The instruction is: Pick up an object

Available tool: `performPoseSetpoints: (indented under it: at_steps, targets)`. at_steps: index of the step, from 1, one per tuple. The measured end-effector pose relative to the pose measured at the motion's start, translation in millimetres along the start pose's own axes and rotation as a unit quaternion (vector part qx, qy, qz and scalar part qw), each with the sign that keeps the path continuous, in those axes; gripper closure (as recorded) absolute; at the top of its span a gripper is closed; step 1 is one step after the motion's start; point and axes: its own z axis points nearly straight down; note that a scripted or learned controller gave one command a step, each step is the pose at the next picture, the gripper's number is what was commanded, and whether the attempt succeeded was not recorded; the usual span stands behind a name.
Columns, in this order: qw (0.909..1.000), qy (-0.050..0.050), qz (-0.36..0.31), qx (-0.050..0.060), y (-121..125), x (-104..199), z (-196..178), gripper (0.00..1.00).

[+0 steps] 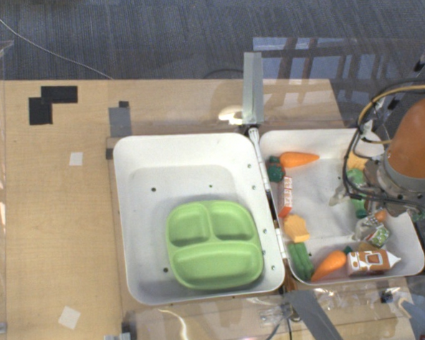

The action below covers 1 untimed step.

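Note:
My gripper [369,210] hangs low over the right side of the right bin [321,188], under the orange-banded wrist [418,146]. Small toys lie crowded under and around it: a green piece [359,208], a yellow piece [355,163] and a small green-and-red item [378,233]. Elsewhere in that bin lie an orange carrot [299,159], a dark green piece [275,172], a thin red-and-white box [287,193], a yellow-orange block [296,229], a green cucumber [300,258], a second carrot [329,264] and a brown-and-white carton [371,261].
The left bin [139,206] holds a light green divided plate [214,243]. A metal post [252,88] stands behind the seam between the bins. Cables [367,120] loop around the wrist. The wooden bench [51,233] stretches off to the left.

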Motion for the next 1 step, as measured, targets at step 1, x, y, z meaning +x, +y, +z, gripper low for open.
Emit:
performPoseSetpoints:
  at_steps: [1]
  targets:
    - [0.9999, 0.008, -0.007, -0.004, -18.4, -9.0, 15.2, 0.00]
